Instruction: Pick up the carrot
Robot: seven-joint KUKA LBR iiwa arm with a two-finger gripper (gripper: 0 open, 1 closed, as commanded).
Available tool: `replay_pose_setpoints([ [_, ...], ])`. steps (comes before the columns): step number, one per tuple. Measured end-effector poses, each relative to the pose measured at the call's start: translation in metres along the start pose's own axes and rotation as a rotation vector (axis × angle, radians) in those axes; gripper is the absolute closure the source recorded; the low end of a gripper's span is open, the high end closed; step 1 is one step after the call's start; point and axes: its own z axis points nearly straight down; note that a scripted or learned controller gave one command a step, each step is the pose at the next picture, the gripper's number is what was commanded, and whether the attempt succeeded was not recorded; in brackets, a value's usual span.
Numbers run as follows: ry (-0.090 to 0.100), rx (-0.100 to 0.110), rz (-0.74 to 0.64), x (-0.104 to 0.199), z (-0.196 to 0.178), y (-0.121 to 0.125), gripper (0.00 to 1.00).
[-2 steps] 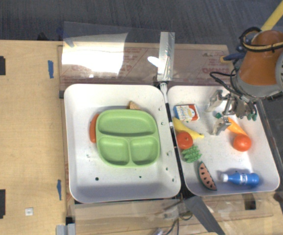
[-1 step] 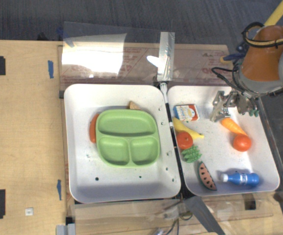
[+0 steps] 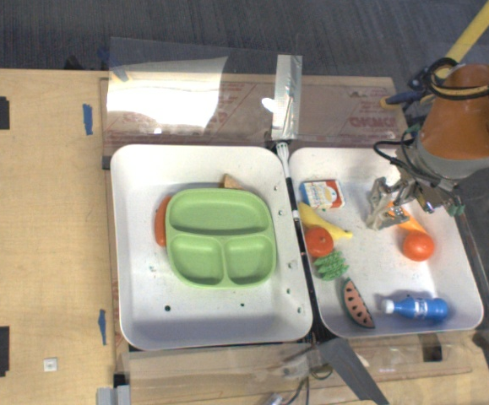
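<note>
The gripper (image 3: 389, 209) hangs low in the right bin (image 3: 472, 294), near its back right part, and whether its metal jaws are clenched or released I cannot tell. Just beside it, toward the front right, pokes a small orange wedge, most likely the carrot (image 3: 412, 224); nothing shows it gripped. It lies close behind a round orange fruit (image 3: 417, 245), so a grab could catch either.

The remaining toys are smooth moulded plastic: a milk carton (image 3: 322, 194), a banana (image 3: 322, 222), a tomato (image 3: 318, 241), a ridged green vegetable (image 3: 332, 267), a melon slice (image 3: 356, 303) and a blue bottle (image 3: 416, 308).

The left bin (image 3: 134, 251) holds a green divided plate (image 3: 220, 236).
</note>
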Motion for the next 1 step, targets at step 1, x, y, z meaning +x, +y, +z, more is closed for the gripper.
replay_pose_setpoints([
  [1, -0.003, 0.001, 0.255, -0.0485, -0.0913, 0.0058, 1.00],
])
